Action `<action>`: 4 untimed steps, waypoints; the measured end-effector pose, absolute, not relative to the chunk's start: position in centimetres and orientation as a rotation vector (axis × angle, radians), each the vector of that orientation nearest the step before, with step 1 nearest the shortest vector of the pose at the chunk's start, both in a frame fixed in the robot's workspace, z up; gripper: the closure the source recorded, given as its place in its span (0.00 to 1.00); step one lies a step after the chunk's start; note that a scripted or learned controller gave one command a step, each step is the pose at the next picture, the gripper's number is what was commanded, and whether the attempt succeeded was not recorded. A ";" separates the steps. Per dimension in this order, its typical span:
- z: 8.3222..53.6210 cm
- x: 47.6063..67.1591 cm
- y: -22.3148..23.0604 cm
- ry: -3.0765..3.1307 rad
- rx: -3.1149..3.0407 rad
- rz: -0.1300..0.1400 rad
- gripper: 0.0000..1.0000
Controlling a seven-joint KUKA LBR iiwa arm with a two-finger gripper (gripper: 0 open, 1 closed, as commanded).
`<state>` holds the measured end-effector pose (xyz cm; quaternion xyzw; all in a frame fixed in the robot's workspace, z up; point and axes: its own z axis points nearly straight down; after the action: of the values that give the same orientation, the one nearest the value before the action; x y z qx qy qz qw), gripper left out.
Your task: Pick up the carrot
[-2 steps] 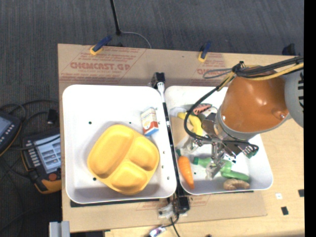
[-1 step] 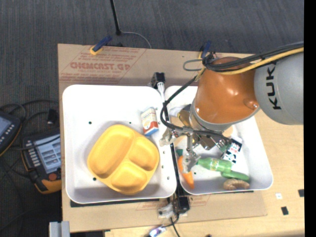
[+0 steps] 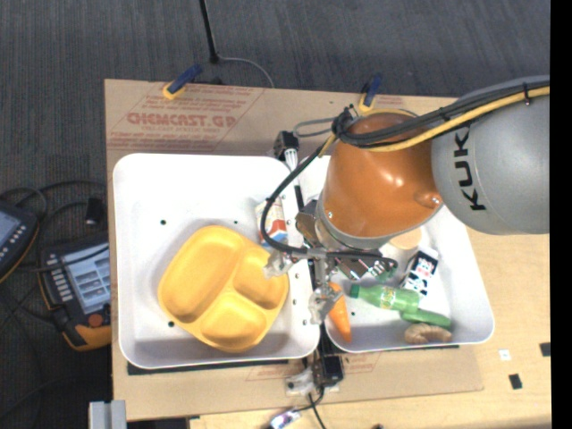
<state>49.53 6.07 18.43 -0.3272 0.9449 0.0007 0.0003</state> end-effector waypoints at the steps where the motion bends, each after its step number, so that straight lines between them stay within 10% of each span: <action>1: 18.4 50.0 1.3 2.580 -1.790 0.002 0.00; 2: 18.4 48.3 1.2 2.170 -2.271 0.004 0.00; 3: 19.4 48.4 1.3 2.172 -2.266 0.007 1.00; 4: 18.4 48.3 -1.7 1.609 -2.696 0.005 1.00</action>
<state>48.32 -1.72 18.39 -0.8588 0.5123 0.0015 0.0009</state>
